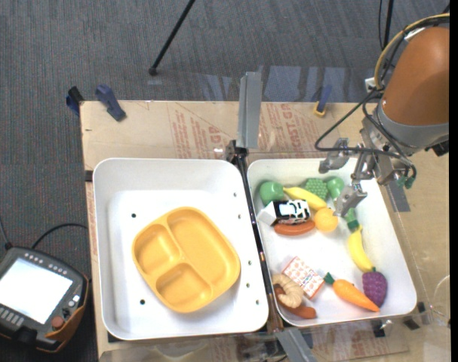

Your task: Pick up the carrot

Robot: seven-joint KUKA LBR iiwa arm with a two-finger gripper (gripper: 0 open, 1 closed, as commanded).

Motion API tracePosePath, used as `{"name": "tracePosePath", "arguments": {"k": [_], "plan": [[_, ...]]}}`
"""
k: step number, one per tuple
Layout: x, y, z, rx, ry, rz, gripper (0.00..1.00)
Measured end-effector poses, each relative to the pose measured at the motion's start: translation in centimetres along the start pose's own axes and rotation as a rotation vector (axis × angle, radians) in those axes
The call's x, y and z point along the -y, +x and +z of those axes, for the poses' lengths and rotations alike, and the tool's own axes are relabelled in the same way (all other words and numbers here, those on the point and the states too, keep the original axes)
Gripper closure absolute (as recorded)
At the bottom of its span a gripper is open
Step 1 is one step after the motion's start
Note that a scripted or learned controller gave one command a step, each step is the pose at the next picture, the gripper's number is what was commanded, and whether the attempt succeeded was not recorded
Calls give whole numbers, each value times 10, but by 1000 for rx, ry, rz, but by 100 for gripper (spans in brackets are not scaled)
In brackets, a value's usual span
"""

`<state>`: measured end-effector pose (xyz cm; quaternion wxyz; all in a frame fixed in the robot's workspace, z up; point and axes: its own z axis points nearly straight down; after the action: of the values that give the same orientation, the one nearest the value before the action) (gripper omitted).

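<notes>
The bench carries two shallow white bins side by side, and the grey arm with its orange band reaches in from the right, hanging over the far right part of the right bin. The left bin lies well to the left of the fingers and holds a yellow divided plate set at a tilt. The gripper points down above the cluttered far end of the right bin; whether the fingers are apart or together cannot be told, and nothing is seen between them. Just below and left of the fingertips lie a yellow lemon-like piece and a small green block. Farther left of the fingers sit a black and white toy, resting on a red sausage, with a yellow corn piece beside it and green vegetables beyond. A banana lies below the fingers, toward the near side. The carrot, orange with a green top, lies well below the fingers near the front edge of the right bin, untouched, just beside a purple bunch of grapes. To the carrot's left are a small pink and white carton and a tan pastry piece
</notes>
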<state>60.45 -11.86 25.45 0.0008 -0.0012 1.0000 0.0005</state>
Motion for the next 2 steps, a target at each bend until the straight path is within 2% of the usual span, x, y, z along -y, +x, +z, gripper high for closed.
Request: {"name": "tracePosePath", "arguments": {"k": [1, 2], "plan": [[14, 9, 130, -3, -1, 16, 0], [19, 0, 151, 30, 0, 76, 0]]}}
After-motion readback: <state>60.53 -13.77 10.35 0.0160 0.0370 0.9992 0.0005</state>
